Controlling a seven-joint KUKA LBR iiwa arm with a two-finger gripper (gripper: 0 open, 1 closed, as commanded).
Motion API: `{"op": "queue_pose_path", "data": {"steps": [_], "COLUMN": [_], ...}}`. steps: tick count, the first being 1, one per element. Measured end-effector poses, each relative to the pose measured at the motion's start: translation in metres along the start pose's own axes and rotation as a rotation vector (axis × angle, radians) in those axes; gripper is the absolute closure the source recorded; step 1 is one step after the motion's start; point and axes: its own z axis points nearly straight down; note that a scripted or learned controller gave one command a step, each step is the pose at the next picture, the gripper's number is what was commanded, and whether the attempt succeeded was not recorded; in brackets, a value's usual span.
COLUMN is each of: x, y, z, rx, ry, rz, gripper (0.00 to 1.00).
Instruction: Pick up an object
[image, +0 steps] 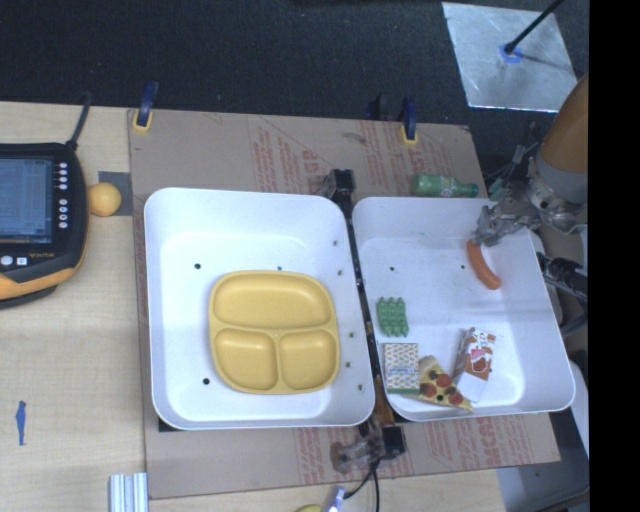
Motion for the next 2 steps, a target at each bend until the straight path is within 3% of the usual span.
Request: {"op": "queue_pose_path", "data": {"steps": [1, 2], "x": [0.039, 0.07], "y": [-0.037, 0.009], "z": [-0.067, -0.116], "rx": [-0.003, -0.004], "ry": [0.001, 0.001], "rz": [0.001, 0.002], "gripper": [1.0, 1.0]}}
